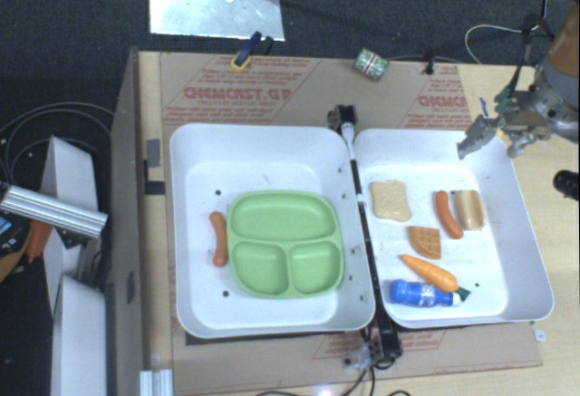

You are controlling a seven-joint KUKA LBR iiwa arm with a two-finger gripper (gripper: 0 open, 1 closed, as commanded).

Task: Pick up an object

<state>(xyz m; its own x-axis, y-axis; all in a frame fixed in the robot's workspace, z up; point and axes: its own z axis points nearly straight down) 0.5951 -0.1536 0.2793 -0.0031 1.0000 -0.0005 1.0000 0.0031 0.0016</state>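
Your view, near to far, R bin (530, 290): blue bottle (419, 294) lying, long axis L-R; carrot (430, 273) diagonal, tip upper-L; waffle (424, 241); hot dog (448, 214) near-far; toast (391, 200). Gripper (497, 137) above far-R corner, fingers spread, holding nothing. Worktop cardboard (237, 93) reads "CHEMCAST".

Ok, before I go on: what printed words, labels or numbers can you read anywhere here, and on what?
"CHEMCAST GP": red print, repeated on the brown board under the bins.
Blue bottle: label too small to read.
Green and white can: markings too blurred to read.
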